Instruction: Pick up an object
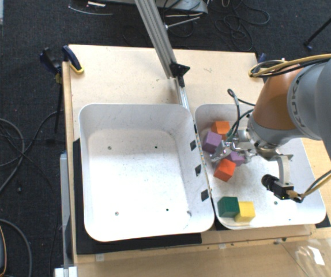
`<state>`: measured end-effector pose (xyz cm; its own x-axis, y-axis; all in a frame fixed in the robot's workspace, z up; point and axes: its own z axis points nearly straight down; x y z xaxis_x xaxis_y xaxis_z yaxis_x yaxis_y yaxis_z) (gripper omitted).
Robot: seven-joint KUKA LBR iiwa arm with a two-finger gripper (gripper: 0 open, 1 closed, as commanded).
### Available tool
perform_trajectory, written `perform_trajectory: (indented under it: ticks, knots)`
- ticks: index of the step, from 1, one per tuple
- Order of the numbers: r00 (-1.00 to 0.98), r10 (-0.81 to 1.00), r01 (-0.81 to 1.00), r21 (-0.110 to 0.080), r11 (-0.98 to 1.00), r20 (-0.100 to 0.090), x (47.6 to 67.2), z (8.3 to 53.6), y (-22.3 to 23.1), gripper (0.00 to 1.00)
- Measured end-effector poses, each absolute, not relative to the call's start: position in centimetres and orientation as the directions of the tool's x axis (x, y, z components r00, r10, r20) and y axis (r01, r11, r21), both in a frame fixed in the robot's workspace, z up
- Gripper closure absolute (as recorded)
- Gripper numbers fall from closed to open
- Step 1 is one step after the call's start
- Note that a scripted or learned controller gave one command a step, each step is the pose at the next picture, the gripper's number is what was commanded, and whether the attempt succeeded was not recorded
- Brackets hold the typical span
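The right bin [304,212] holds several small blocks. An orange block [222,127] and a purple block [213,140] lie near its far left corner. A red-orange block [225,169] sits just in front of them, and a second purple block [238,158] shows partly under the wrist. A green block [228,206] and a yellow block [246,211] rest side by side at the near edge. My gripper [225,152] is low in the bin, between the purple block and the red-orange block. The wrist hides where its tip meets them.
The left bin [134,172] stands beside the right one, sharing a raised divider [197,154]. A slanted metal rail [157,30] crosses the bench's far side. A black attachment [276,187] hangs from the arm over the right bin's floor. Cables lie on the floor beyond the bench.
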<state>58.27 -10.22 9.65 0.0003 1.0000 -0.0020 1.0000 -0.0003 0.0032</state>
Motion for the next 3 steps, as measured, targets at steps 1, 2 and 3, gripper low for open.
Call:
perform_trajectory:
  ticks: [1, 2, 3]
  knots:
    - [0.001, 1.0, 1.0, 0.003, -0.001, -0.001, 58.3, 10.6, -10.3, 1.0]
    - [-0.008, 1.0, 1.0, 0.013, 0.008, 0.0, 66.2, 20.1, -4.8, 1.0]
    - [-0.01, 1.0, 1.0, -0.003, 0.01, 0.003, 61.8, 20.8, 7.3, 1.0]
